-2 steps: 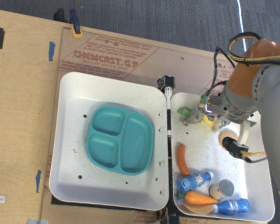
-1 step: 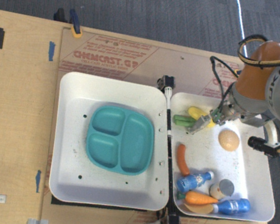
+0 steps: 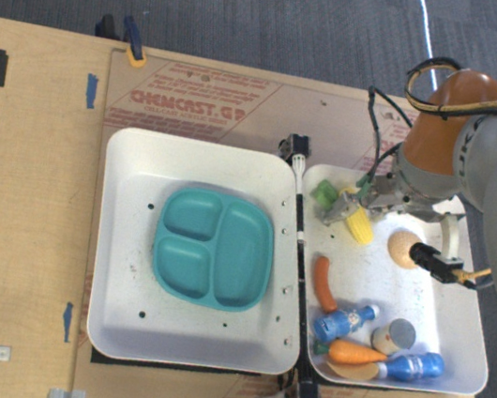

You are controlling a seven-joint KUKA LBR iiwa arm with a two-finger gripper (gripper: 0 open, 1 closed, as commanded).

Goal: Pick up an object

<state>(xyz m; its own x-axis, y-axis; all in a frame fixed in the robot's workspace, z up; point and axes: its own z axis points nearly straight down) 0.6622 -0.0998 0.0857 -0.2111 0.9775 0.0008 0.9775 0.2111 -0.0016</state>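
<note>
Camera view, arm: reaches in from the right, low over the far end of the right bin (image 3: 470, 371)
Gripper (image 3: 374, 198): down among the things; open or closed, cannot tell
Nearest candidates: yellow piece (image 3: 359, 226) just below the gripper, green piece (image 3: 326, 194) to its left
Other things: orange sausage (image 3: 325, 284), blue bottle (image 3: 344, 322), carrot (image 3: 356, 354) lie well apart, nearer the camera
Left bin (image 3: 116, 246): holds a teal divided plate (image 3: 214, 245)
Progress: judged early; nothing seen lifted, grasp and raise remain

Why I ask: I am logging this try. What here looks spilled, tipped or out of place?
Nothing looks spilled or broken. The teal tray lies flat in the left bin. The blue bottles lie on their sides among loose toys in the right bin, with the tool near a yellow piece.
</note>
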